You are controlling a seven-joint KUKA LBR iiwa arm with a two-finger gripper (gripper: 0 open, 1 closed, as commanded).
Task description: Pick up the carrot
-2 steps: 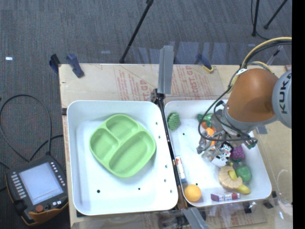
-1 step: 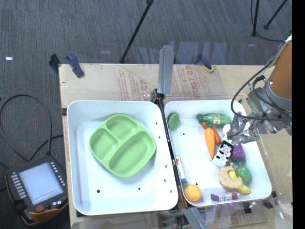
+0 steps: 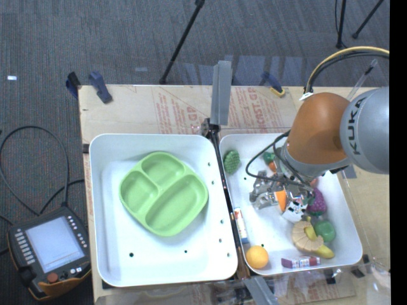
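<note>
Two white bins side by side; right bin [image 3: 353, 234] holds the clutter, left bin [image 3: 102, 170] holds a green divided plate [image 3: 164, 193]. Grasp step under way, by the look of it: gripper [image 3: 277, 194] down inside right bin, approx centre. Carrot [image 3: 281, 199], small orange wedge, right at the fingertips, touching or betw. them; can't tell which. Finger state: can't tell, wrist and cables in the way. Not lifted yet. Next move prob. calls for closing squarely on carrot, then straight lift, w/o dragging neighbours: purple grapes [image 3: 317, 202] at 3 o'clock of carrot, green ridged item [image 3: 231, 161] at 10 o'clock, orange fruit [image 3: 257, 257] at 7 o'clock. Arm pose: reaching in from 3 o'clock, orange band [image 3: 317, 131] over bin's upper part, wrist pointing down.
</note>
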